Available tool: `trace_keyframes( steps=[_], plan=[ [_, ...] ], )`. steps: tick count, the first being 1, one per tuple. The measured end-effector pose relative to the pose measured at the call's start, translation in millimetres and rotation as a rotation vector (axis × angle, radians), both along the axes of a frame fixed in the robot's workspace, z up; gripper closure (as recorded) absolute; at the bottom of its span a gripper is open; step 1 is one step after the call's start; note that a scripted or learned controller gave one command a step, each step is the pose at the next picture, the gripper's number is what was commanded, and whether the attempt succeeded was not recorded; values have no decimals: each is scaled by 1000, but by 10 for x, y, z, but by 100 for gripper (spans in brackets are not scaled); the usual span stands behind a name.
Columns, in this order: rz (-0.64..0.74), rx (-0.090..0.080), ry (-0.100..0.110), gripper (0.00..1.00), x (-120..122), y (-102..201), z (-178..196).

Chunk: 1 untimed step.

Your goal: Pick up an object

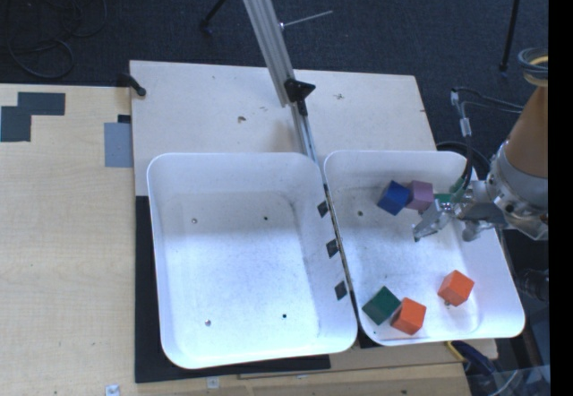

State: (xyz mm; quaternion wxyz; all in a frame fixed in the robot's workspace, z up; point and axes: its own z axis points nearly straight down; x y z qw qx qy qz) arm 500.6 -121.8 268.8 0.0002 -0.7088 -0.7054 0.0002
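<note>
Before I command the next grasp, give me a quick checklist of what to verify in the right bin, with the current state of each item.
1. Targets present: ok. The right bin holds a blue cube, purple cube, green cube and two orange cubes.
2. Gripper over the right bin: ok, low beside the purple cube.
3. Nothing held yet: ok, no cube sits between the jaws.
4. Jaws open or shut: cannot tell.
5. Nearest target isolated: not ok, the blue and purple cubes touch.
6. Easier target available: ok, the right-hand orange cube stands apart.
</note>
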Motion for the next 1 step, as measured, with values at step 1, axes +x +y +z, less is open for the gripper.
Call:
trace_keyframes(
  steps=[1],
  plan=[
    [0, -3, 3, 0, 509, -823, -510]
  ],
)
